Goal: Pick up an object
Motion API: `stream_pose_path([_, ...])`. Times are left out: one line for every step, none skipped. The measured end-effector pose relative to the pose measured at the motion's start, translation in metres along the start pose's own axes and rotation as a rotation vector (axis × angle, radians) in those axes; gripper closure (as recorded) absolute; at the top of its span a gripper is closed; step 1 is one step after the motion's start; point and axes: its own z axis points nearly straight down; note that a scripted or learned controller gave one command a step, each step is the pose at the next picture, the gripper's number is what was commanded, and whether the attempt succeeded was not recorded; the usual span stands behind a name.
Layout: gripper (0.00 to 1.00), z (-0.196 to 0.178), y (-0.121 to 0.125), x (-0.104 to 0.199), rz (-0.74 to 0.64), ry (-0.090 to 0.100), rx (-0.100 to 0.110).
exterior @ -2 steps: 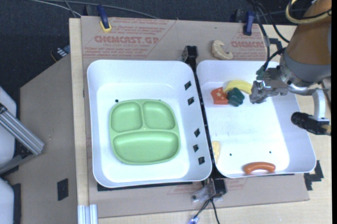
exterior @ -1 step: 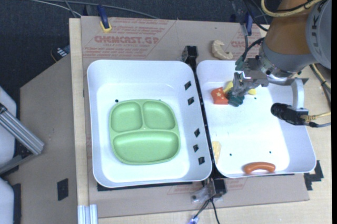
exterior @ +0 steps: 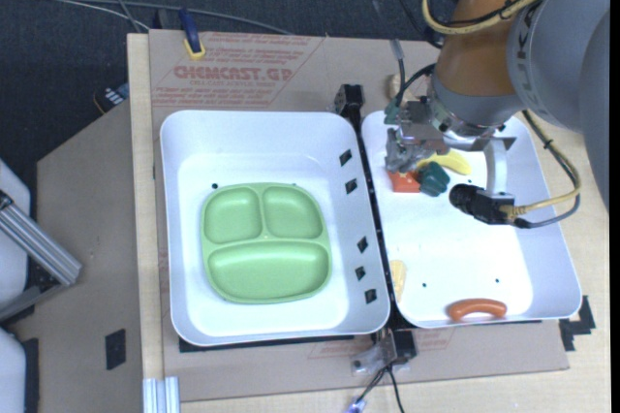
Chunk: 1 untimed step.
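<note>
— Toys point(exterior: 426, 174) cluster at the right bin's point(exterior: 542, 295) far end; where's my hand?
— Hand point(exterior: 405, 152) sits right above them, orange piece just below. I can't tell whether it grips anything.

The cardboard sheet point(exterior: 232, 62) under the bins reads "CHEMCAST GP" in red.

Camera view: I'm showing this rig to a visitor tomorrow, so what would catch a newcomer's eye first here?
Likely the big grey arm with its orange band, reaching in from the right over the right bin. Its pincer sits low at that bin's far left corner, among small orange, green and yellow items. Next, the pale green divided tray lying in the left bin.
</note>
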Motion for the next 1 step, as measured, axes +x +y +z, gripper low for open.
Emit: stream_pose_path([1.00, 0.0033, 0.0082, 0.0571, 0.001, 0.000, 0.000])
